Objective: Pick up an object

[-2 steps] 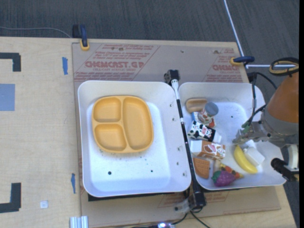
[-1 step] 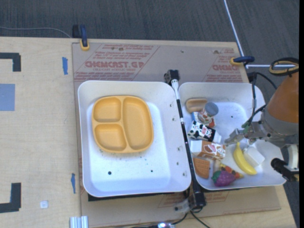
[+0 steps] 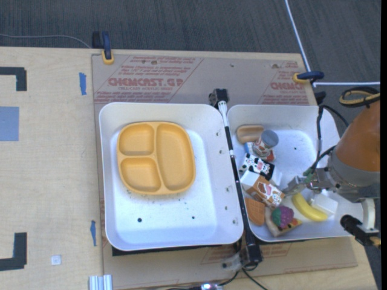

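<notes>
Now gripper [image 3: 300, 185] low in right bin [image 3: 302, 139], lower right of frame, beside banana [image 3: 309, 209]. Cannot tell its state. Banana looks light, smooth, maybe slippery; grab across middle. Right bin also has hot dog bun [image 3: 249, 132], small can [image 3: 265, 141], cow toy [image 3: 258, 165], grapes [image 3: 282, 215]. Left bin [image 3: 115, 180] has yellow plate [image 3: 156, 157] with three parts.

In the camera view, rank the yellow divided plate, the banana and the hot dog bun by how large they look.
1. Yellow divided plate, by far the largest, filling much of the left bin.
2. and 3. Banana and hot dog bun in the right bin: too alike to rank, and the arm partly crowds the banana.
</notes>
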Robot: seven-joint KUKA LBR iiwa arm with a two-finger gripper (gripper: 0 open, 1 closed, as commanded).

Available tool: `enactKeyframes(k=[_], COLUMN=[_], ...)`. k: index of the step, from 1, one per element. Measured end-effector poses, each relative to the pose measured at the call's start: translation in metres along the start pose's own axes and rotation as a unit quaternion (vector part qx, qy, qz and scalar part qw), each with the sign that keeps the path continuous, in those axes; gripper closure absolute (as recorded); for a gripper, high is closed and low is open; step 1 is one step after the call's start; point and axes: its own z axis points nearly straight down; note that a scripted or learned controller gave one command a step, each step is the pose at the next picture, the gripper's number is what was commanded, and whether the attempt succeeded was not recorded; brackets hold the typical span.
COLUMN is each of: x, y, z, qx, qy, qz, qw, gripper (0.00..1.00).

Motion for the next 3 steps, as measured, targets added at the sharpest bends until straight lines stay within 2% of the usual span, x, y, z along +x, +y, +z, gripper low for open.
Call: enactKeyframes(k=[1, 2, 3], x=[0.008, 0.005, 0.092], y=[-0.008, -0.006, 0.018], z=[0.0, -0.011, -0.097], qx=[0.0, -0.003, 0.007], qy=[0.0, -0.004, 0.004], qz=[0.001, 0.002, -0.001], qw=[1.0, 1.0, 1.0], gripper=[0.0, 1.0, 1.0])
